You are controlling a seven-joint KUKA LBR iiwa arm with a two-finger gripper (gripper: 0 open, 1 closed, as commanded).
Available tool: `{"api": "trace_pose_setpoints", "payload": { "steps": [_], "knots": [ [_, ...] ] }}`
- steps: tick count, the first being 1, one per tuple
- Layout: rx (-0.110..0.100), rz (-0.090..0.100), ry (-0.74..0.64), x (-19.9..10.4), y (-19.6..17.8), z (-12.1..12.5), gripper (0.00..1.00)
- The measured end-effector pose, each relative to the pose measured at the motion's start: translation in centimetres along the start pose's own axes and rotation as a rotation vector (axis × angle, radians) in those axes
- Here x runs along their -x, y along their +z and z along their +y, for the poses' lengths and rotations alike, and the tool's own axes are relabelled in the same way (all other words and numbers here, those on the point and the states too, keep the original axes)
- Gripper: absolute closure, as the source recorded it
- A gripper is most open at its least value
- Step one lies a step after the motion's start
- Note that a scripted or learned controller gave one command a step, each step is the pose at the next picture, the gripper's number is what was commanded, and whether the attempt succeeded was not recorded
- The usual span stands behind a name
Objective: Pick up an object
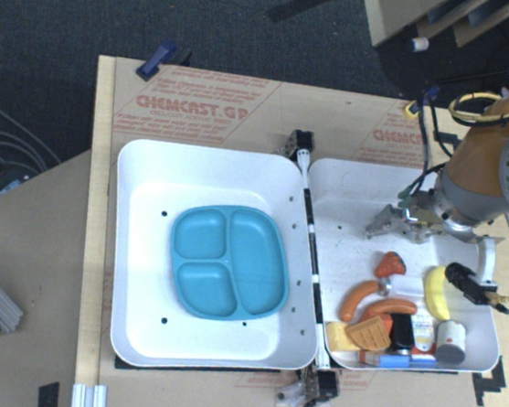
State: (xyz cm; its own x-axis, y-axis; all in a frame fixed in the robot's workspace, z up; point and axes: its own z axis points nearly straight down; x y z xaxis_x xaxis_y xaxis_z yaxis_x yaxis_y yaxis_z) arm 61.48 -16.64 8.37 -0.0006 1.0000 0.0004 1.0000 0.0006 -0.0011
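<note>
Gripper [388, 222] hovers over bare floor of the right bin [354, 178], finger state indeterminable. Toy food [387, 308] lies heaped near the bin's front corner, ungrasped. Pickup outstanding.

Arm [508, 165]: big rounded grey shell w/ a wide orange band [480, 166] above the wrist, orange also showing on the curved top section. Finish smooth, slightly glossy. Yellow cable loop [473, 107] sits by the top of the orange part; thin black cables run alongside down twd the wrist. Below the band, a silver-grey metal wrist flange. Gripper [392, 222]: small, bare grey metal, angular, w/ thin pointed ends, mounted on the flange. No markings or screws legible at this res.
</note>
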Motion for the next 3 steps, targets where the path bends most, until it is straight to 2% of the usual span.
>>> {"api": "trace_pose_setpoints", "payload": {
  "steps": [1, 2, 3],
  "knots": [
    [0.002, 0.000, -0.001, -3.4, -0.1, 4.5, 0.00],
    [-0.002, 0.001, -0.001, -6.4, -0.1, 1.4, 0.00],
    [0.002, 0.000, -0.001, -7.5, -0.1, 5.1, 0.00]
  ]
}}
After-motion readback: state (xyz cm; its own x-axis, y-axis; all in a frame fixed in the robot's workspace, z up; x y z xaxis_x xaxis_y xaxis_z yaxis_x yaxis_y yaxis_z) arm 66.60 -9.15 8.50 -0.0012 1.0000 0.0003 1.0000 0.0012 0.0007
